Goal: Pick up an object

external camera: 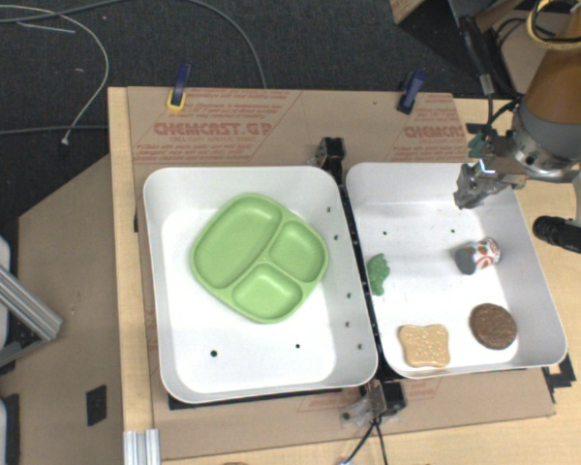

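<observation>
Bright even overhead light, soft short shadows, mild glare on white bins (pixel 174 356), slightly soft focus

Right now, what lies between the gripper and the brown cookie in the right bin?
In the camera view, the small red-white-grey object lies between the gripper and the brown cookie; otherwise it's bare bin floor.

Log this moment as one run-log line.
gripper: above right bin rear, holding nothing | right bin: green piece, small can, cracker, brown cookie | left bin: green divided plate
</observation>
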Robot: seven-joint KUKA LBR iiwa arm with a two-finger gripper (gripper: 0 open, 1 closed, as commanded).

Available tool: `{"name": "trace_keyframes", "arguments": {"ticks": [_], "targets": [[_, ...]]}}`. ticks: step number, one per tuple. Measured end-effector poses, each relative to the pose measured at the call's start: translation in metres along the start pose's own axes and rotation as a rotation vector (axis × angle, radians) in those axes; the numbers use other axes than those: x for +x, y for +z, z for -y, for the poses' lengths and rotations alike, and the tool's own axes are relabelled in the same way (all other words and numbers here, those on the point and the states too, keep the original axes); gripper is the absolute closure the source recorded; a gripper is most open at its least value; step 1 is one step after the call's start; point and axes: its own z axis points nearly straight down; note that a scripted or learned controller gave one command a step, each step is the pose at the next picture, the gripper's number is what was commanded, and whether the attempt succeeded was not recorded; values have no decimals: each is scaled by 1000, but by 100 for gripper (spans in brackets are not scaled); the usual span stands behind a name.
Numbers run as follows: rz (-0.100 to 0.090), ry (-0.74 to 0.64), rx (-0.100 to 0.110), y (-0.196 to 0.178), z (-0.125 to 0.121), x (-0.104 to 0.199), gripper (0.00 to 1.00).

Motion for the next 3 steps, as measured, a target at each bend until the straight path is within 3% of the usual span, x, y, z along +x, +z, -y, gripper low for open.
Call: {"name": "trace_keyframes", "arguments": {"ticks": [2, 3], "targets": [[-6, -5, 10, 19, 9, 114, 100], [-5, -6, 4, 6, 10, 170, 100]]}}
